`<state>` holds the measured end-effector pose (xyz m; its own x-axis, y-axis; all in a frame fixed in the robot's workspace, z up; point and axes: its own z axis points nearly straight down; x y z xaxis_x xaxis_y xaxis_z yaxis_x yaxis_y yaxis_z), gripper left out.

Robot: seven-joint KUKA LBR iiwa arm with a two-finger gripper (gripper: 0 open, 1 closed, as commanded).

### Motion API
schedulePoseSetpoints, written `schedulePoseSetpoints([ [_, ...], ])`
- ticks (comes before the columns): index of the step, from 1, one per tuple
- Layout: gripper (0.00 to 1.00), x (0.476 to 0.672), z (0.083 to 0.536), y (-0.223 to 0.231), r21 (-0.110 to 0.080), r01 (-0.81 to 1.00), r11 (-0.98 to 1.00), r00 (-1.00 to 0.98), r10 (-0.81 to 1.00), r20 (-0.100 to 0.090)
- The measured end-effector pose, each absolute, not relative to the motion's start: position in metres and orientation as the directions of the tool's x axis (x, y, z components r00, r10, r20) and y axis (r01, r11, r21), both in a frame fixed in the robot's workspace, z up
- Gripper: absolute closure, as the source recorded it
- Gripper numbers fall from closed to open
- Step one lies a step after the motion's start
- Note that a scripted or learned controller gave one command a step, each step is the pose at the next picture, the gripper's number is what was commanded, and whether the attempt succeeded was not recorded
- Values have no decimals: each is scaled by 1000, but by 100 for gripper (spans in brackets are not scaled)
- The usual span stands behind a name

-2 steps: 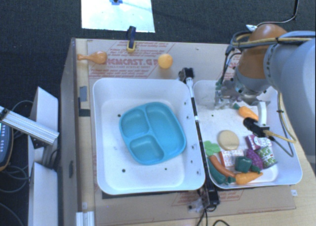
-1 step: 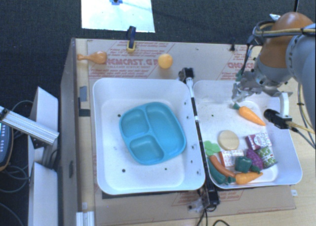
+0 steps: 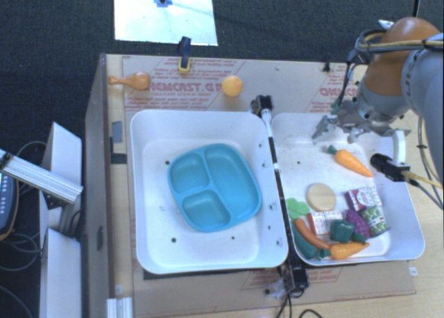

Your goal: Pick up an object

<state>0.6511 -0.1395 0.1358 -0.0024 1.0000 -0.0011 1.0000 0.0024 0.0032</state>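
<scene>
My gripper (image 3: 340, 132) hangs over the far end of the right bin (image 3: 409, 230), its fingers spread open with nothing between them. Just in front of it and slightly right lies an orange carrot (image 3: 351, 162). Nearer the front of that bin are a round beige disc (image 3: 321, 196), purple and white boxes (image 3: 365, 203), a teal block (image 3: 341, 230), green pieces (image 3: 298, 207) and two more carrots (image 3: 310, 234) (image 3: 347, 248), packed close together.
The left bin (image 3: 156, 240) holds a blue divided plate (image 3: 214, 186). Behind the bins on the board sit an orange ball (image 3: 232, 86), a tan drumstick toy (image 3: 132, 82) and a blue and yellow clamp (image 3: 184, 55). A black divider (image 3: 274, 164) runs between the bins.
</scene>
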Motion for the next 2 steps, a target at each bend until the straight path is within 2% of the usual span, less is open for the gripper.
schedulePoseSetpoints([
  [1,0,643,101,-154,1,1000,1,-1,1000,-1],
  [2,0,630,84,-159,1,1000,1,-1,1000,-1],
])
